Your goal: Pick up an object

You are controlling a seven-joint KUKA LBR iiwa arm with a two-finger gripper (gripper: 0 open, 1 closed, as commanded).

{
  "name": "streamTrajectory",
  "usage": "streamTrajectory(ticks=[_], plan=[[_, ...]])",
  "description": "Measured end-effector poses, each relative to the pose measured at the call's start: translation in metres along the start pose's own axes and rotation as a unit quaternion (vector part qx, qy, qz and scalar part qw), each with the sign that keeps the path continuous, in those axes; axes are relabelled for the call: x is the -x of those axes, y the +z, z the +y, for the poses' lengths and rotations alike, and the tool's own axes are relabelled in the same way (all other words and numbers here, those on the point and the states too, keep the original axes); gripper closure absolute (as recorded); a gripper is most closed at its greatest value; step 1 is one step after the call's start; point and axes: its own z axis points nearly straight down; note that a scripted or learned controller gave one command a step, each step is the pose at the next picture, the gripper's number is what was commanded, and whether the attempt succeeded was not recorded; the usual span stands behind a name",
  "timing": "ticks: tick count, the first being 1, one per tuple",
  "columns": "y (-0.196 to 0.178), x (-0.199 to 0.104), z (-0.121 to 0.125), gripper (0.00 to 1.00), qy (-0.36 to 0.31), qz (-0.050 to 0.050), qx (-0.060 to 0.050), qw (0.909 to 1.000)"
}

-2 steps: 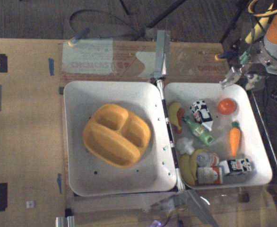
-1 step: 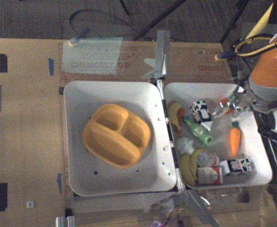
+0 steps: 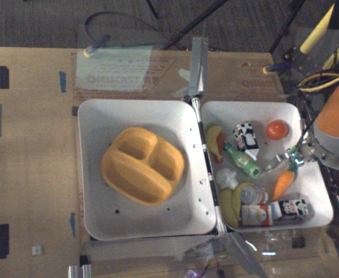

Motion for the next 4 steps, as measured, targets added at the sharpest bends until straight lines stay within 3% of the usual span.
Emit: streamTrajectory(ticks=[1,2,3,4], plan=[[0.002,-0.015,0.001,0.00,-0.191,-0.004,-0.004,0.9815],[0.007,-0.010,0.074,0.00,-0.256,0.006,-0.024,0.9662],[0.000,-0.035,0.124,0.00,-0.299,0.001,-0.012,0.9543],[-0.065,-0.051,0.127,0.00,-0.299,-0.005,-0.002,0.9543]])
